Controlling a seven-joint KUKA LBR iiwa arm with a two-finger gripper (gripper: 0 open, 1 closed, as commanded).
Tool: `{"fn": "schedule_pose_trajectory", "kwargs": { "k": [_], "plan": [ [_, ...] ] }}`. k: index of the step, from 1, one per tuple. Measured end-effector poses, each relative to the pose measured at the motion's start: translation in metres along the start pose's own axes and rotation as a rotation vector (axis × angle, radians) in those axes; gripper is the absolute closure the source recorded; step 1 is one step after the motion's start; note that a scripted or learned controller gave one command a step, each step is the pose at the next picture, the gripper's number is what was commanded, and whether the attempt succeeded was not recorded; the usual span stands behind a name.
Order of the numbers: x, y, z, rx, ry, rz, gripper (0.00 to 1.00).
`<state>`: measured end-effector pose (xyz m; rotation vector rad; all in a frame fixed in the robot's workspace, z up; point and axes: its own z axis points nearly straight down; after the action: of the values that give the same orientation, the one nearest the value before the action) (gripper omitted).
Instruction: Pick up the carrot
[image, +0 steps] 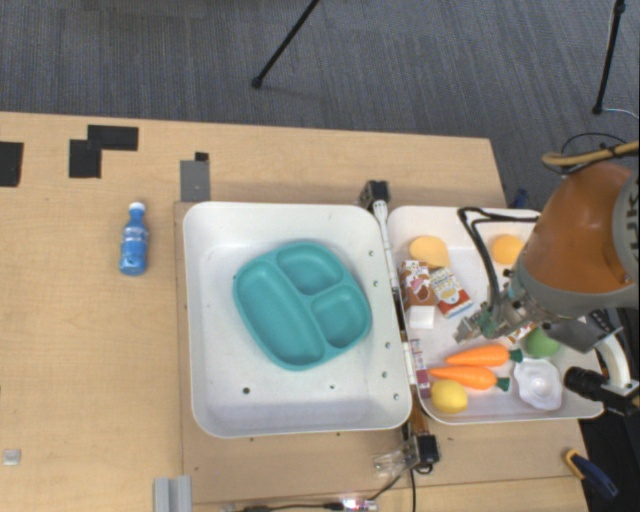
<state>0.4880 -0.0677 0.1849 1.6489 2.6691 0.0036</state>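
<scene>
Two orange carrots lie side by side in the right bin (480, 418), near its 6 o'clock edge. The upper carrot (478, 355) has a green top at its 3 o'clock end. The lower carrot (466, 376) sits just under it, touching it. A yellow lemon (450, 397) sits at 7 o'clock from them. A red and white snack packet (431, 284) lies at 11 o'clock; its writing is too small to read. A yellow-orange ball (429, 249) sits above that.

The gripper (497, 322) hangs just above the carrots. I cannot tell how it is set.

The left bin (230, 400) holds a teal tray (300, 304) with three parts. A blue bottle (134, 240) lies on the bench.
</scene>
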Motion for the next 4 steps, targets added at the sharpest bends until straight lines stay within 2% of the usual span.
{"fn": "schedule_pose_trajectory", "kwargs": {
  "k": [1, 2, 3, 4],
  "plan": [
    [0.000, 0.000, 0.000, 0.001, 0.000, 0.001, 0.00],
    [-0.033, -0.014, 0.096, -0.001, -0.001, -0.052, 0.00],
    [-0.033, -0.011, 0.085, -0.005, -0.002, -0.054, 1.00],
    [-0.007, 0.032, 0.000, 0.001, 0.001, 0.257, 1.00]
  ]
}}
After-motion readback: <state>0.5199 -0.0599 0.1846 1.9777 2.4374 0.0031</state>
